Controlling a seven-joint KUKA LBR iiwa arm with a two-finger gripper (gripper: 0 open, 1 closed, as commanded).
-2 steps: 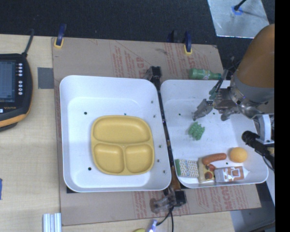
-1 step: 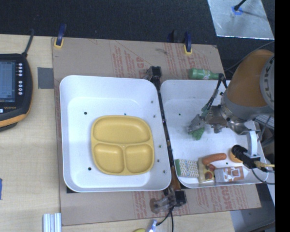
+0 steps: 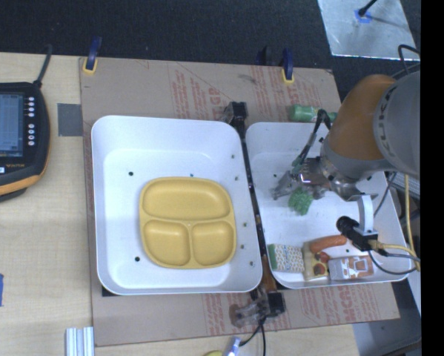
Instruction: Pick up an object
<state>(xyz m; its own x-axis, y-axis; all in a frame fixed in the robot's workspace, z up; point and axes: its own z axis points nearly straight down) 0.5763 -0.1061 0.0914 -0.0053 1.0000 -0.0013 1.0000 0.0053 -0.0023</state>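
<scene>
A: Where's the gripper (image 3: pixel 294 185) rn?

B: Over the right shallow white plastic bin (image 3: pixel 270 154), upper-middle part, hanging off the grey arm w/ the orange band (image 3: pixel 359 128) that comes in from the bin's right side. Metal fingers point toward the bin's left wall.

A: Open or closed?

B: Fingers look spread a bit, nothing seen pinched btwn them. A small green knobbly object (image 3: pixel 302 202) sits just below the tips, on the bin floor, touching or nearly so, can't tell which.

A: Other stuff in that bin?

B: Along its near edge: a small patterned white-green packet (image 3: pixel 285 257) at the near-left corner, beside it a small yellow-topped box (image 3: pixel 316 267), then a white-and-red printed carton (image 3: pixel 352 268), w/ an orange sausage-shaped item (image 3: pixel 327 243) lying just above them.

A: And next to the bin?

B: To its left, touching side by side, the left white bin (image 3: pixel 110 199) holding a yellow three-compartment plastic tray (image 3: pixel 186 222), flat, about centred. A green object (image 3: pixel 305 113) lies just outside the right bin's far edge. Far left of both, a black-and-orange handheld control pendant (image 3: pixel 12 141) on the bench
</scene>
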